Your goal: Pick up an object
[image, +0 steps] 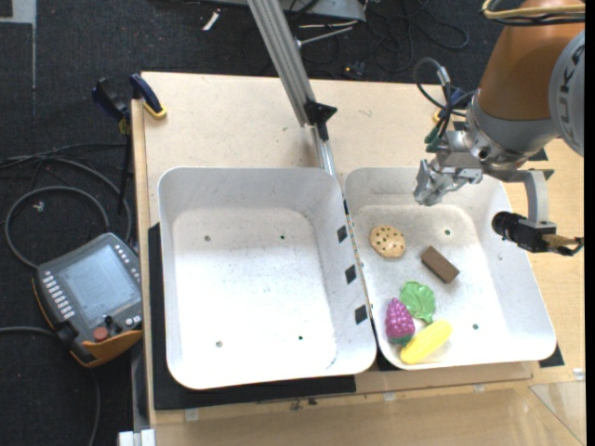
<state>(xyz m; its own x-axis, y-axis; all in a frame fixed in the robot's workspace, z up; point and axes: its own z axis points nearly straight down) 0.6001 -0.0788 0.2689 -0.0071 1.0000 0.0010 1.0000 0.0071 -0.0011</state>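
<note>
Bench top of pale wood [242,119] carries two shallow white bins; dark carpet with cables surrounds it, a grey teach pendant [88,291] lying at left. Left bin [186,193] sits beside the right bin [521,314], which holds, near to far: yellow plastic corn [426,342], purple grape bunch [400,320], green leaf [418,298], brown block [440,265], round tan cookie [388,242]. Metal two-finger gripper [433,190] hangs over the right bin's far edge, apart from the cookie, nothing between its fingers; how wide they stand cannot be told.
</note>
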